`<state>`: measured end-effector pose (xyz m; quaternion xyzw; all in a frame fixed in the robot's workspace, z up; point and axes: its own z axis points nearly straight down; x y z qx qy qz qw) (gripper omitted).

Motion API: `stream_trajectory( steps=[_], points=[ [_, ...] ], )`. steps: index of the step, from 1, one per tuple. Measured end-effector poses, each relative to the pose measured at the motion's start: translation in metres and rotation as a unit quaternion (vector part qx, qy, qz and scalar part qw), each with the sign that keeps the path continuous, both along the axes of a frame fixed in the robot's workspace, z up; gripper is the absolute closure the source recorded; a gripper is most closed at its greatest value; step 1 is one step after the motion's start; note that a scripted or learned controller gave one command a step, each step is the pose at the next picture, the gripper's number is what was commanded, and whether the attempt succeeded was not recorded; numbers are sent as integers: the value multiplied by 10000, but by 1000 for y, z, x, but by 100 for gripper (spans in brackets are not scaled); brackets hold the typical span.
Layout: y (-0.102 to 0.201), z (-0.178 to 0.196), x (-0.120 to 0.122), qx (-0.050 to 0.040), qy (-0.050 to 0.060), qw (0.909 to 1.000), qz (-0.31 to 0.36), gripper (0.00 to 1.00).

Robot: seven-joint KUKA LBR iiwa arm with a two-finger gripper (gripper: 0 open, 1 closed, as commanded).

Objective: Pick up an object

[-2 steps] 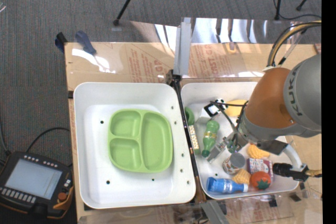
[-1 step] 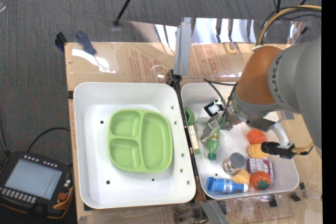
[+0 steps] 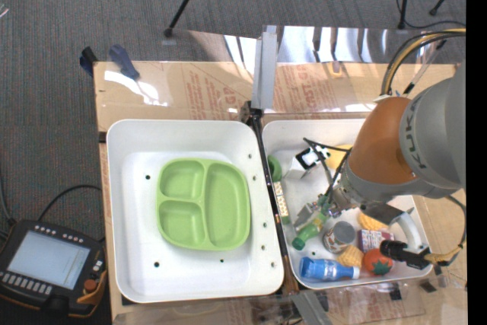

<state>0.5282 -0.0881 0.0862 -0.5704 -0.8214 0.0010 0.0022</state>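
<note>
Surface (image 3: pixel 190 87): we log a bench covered in clear plastic, carrying two shallow white bins side by side across the middle and lower frame.
Left bin (image 3: pixel 129 141): we find one item in it, a green divided plate (image 3: pixel 204 203), lying flat near the centre.
Right bin (image 3: pixel 319 125): we count a crowded lot in its lower half.
Arm (image 3: pixel 396 148): grey with an orange band, it enters from the right of the frame and leans down over the right bin.
End effector (image 3: pixel 326 203): we place it low in the middle of the right bin, above the clutter. Its tips are too small and dark for us to judge whether they stand apart or together, and we see nothing held.
Green bottle (image 3: pixel 306 231): we take this as the likeliest item to pick. It lies on its side just below and left of the end effector, long axis running lower left to upper right, cap end at the lower left.
Neighbours: a round tin (image 3: pixel 339 234) just right of the green bottle; a blue bottle (image 3: pixel 326 269) lying along the bin's lower edge; an orange-red toy (image 3: pixel 377 261) at lower right.
Deciding relation: the green bottle sits a short way down-left of the end effector, so we judge a small shift that way, closing across the bottle's narrow width.
</note>
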Motion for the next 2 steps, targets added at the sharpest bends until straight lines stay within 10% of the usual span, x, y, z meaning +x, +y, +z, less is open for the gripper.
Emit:
stream_trajectory(
  steps=[1, 2],
  points=[
    [0, 9, 0, 6, 11, 10000, 15, 100],
    [66, 104, 17, 4, -56, 9997, 237, 100]
  ],
)
